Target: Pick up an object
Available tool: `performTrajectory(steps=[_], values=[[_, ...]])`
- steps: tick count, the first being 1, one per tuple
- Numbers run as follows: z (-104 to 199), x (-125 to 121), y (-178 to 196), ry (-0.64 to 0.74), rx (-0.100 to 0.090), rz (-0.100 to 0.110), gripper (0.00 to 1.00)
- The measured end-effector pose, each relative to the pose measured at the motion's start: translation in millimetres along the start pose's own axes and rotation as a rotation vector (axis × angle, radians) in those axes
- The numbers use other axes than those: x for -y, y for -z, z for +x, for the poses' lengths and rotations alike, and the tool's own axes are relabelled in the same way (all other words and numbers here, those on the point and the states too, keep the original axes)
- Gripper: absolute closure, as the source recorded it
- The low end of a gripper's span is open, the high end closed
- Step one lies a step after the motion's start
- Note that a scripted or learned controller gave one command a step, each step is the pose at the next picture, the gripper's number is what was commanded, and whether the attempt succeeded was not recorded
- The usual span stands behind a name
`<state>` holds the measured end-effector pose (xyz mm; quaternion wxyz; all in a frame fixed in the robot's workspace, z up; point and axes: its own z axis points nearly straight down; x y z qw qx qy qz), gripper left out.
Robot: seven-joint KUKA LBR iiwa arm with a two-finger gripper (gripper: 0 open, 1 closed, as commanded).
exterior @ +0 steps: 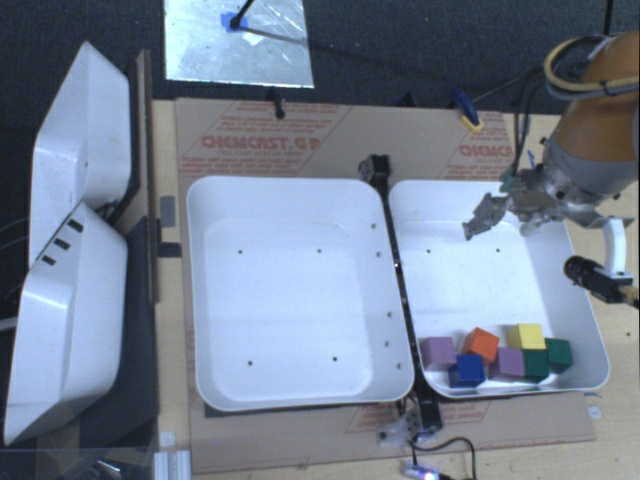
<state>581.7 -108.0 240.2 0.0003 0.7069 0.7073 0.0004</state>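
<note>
Two shallow white bins side by side on a sheet of brown cardboard (300,133) with red lettering: left bin (215,268) and right bin (560,268), rims almost touching along the middle, with one black clamp (377,165) at the far end of that seam. In the right bin, one huddle of small blocks packed into the near corner, most of them touching a neighbour. By colour: two purple, one at the left of the group (437,350) and one further right (511,362); one orange block (482,343); one blue block (467,370) at the near rim; one yellow block (527,336); and green (558,353) at the far right, one block or possibly two, hard to separate. One grey arm with an orange band (600,118), reaching in from the right over the far part of the right bin. Gripper (478,222) above bare white floor there, well apart from the blocks and with nothing visibly in it; cannot tell whether set wide or narrow. Beyond the bins, one shiny metal sheet (238,28) on the dark floor and one blue and yellow clip (465,108) on the cardboard's far edge. At the left, two white housings, one behind (85,118) the other (65,328).
</note>
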Motion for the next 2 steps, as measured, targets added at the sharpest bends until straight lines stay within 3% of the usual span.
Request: performTrajectory(steps=[1, 2], values=[[79.1, 55.7, -47.8, 0.005, -0.002, 0.006, 0.0], [158.7, 85.7, -54.0, 0.007, -0.002, 0.002, 0.0]])
